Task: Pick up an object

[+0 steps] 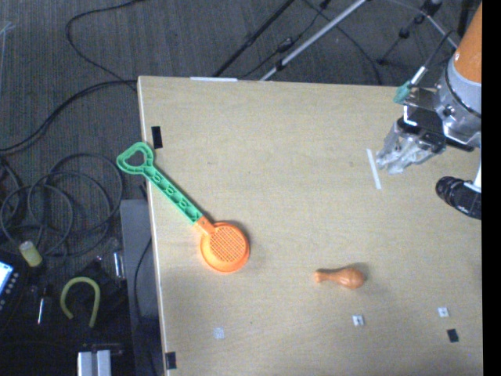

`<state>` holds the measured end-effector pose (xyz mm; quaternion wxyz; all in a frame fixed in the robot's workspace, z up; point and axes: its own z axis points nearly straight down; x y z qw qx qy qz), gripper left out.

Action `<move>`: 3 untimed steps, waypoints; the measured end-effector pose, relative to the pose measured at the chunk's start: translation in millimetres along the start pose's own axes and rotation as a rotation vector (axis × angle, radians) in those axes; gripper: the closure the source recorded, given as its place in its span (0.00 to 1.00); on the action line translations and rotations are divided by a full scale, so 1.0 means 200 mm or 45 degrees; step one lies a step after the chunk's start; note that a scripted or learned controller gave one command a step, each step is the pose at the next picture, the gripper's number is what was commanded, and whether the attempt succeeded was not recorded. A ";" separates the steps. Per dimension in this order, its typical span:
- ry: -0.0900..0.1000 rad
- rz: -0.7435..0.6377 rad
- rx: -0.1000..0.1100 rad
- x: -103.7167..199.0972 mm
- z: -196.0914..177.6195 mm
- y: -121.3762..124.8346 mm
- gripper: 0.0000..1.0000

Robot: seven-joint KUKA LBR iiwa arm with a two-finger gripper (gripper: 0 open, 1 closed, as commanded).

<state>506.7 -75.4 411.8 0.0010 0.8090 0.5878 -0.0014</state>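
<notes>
Over at three o'clock the pincer (401, 157) hangs above the tan tabletop (297, 147), grip unclear; a green-handled orange plastic strainer (223, 247) lies at eight o'clock.

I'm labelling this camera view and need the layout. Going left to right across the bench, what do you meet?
Green-handled orange strainer → small orange pear-shaped toy → white strip → gripper, at the right.
</notes>
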 end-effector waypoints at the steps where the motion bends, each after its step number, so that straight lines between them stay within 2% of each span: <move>1: -0.001 -0.002 0.002 0.00 -0.11 0.60 1.00; 2: -0.001 -0.077 0.001 0.24 -0.11 0.77 1.00; 3: 0.000 -0.466 0.002 0.24 -0.11 0.77 1.00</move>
